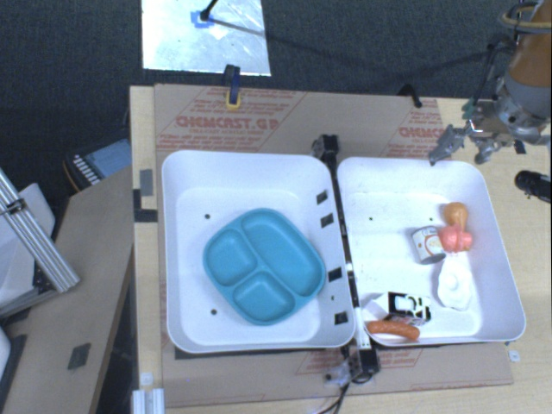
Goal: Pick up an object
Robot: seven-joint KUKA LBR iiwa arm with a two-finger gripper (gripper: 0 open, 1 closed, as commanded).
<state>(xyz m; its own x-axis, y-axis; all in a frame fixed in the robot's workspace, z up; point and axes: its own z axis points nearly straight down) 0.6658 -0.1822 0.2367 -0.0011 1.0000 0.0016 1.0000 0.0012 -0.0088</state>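
Since the gripper hangs in the upper right of the frame, above the back rim of the right bin and well apart from anything inside it, I judge the pick to be at its very start, with the approach not yet made. Its two grey fingers look spread, with a clear gap between them and nothing in that gap. The candidates all lie in the right bin's lower right part: a small squat can with a printed label, touching a soft-looking pink and orange toy; just below those, a smooth white rounded piece; and near the front edge a thin orange sausage-shaped thing beside a small black-and-white item I can't identify. The left bin holds a glossy blue divided plate with three compartments. From here my next move would be to bring the arm forward and down over one item; the can looks rigid and graspable, though the toy touching it could foul a finger.
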